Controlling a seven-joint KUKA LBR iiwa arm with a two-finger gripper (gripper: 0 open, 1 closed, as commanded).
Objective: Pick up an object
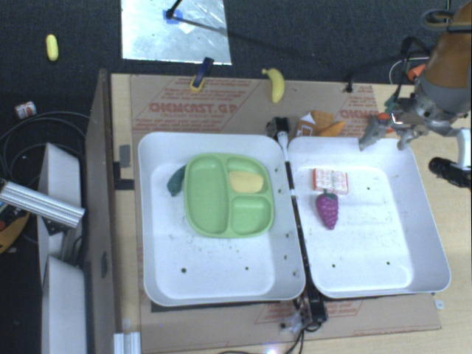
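1. Camera view, arm: the gripper (386,132) hangs over the far rim of the right bin (413,271), near its far right corner. Two fingers (368,136) point down and stand spread apart with nothing between them, so the hand is open and empty.
2. Right bin holds the likely targets: a purple grape bunch (327,209) and, touching its far end, a small red-and-white packet (330,179). Both lie toward the bin's left edge, in its far half, well apart from the gripper.
3. Left bin (166,271) carries a green divided plate (225,195) at its middle, with a yellow piece (247,181) in the far right compartment (plate keeps it from rolling, I judge). A dark green item (175,180) lies just beside the plate's left rim.
4. A banana (276,85) rests on the bench beyond the bins, outside both.
5. Judgement: pick not yet begun; the open hand is staged high, probably ahead of a descent.
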